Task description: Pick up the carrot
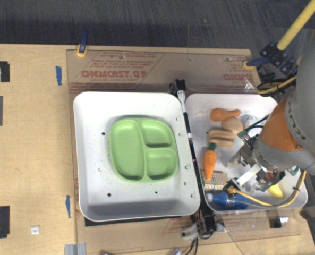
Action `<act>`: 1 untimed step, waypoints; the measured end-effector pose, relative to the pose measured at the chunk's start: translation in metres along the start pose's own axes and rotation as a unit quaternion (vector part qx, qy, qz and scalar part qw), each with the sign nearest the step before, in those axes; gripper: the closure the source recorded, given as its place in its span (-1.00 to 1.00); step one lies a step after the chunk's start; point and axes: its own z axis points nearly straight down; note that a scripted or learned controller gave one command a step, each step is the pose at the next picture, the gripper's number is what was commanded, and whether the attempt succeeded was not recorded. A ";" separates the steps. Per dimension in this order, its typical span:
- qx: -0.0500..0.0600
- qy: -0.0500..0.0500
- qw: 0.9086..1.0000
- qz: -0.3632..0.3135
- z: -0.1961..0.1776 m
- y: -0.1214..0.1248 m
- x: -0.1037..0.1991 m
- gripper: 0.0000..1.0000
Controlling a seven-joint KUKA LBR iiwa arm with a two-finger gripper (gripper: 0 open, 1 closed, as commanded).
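While the arm (pixel 298 126) reaches in from the right of the view over the right bin (pixel 199 113), you see its claw (pixel 248 162) low over the middle of that bin. From this slant you cannot tell whether the claw is open or closed. Your carrot (pixel 209 166) lies on the bin floor close to the bin's left wall. It is to the left of the claw in the view and apart from it, with a strip of bare white floor between the 2. It runs nearly lengthwise along that wall, tilted only a little, with its green top toward the far end and its orange tip toward the near end. The claw does not touch it. Just beyond the carrot's green top you find a bun-like brown and tan toy (pixel 222 137). Further on are a round beige piece (pixel 232 125) and an orange drumstick-shaped toy (pixel 224 113). At the carrot's near tip sits a small speckled piece (pixel 216 179), and nearer still a blue object (pixel 223 200) lies along the bin's near wall. The left bin (pixel 88 142) holds 1 green plate (pixel 144 149) with 3 compartments, well apart from the claw. Both bins sit side by side on a brown board (pixel 120 70).
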 end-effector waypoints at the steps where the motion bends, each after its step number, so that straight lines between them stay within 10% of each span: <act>1: 0.009 0.001 0.995 0.098 -0.087 -0.053 0.069 -1.00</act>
